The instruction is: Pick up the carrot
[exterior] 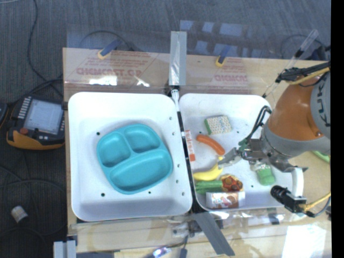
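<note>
We see the carrot [210, 143] lying in the right bin [252, 102], between the sponge [218, 124] and the banana [208, 172]. The gripper [230, 156] hangs just beside the carrot's right end, above the banana. Its fingers appear slightly spread with nothing between them, though the view is poor. A blue tray [134, 157] sits in the left bin [80, 198].

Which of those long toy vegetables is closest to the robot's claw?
The orange carrot: its right end lies just beside the gripper. The yellow banana and green cucumber lie farther down.
</note>
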Tool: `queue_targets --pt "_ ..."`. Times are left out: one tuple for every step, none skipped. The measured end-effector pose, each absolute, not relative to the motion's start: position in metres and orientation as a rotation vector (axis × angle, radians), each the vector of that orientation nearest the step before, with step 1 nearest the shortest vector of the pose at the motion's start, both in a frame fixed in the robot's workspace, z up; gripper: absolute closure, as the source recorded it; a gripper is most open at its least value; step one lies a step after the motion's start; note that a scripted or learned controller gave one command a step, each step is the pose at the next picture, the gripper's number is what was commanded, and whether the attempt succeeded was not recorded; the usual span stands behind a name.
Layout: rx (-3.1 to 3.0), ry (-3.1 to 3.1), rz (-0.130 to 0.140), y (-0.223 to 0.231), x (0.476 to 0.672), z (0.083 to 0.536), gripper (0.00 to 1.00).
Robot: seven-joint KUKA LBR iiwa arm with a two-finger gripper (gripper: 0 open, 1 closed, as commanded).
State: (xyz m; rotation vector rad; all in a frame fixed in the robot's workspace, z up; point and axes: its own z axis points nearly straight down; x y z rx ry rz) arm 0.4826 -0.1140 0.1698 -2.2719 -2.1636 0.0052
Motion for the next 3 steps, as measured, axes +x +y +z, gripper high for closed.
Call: queue_targets --pt "-2.269 -2.166 0.005 -0.107 0.482 0.160 0.00" --pt "-2.227 -2.212 0.006 -0.154 0.482 0.156 0.00" --pt "-2.305 -2.129 0.004 -0.124 0.483 0.170 0.00"
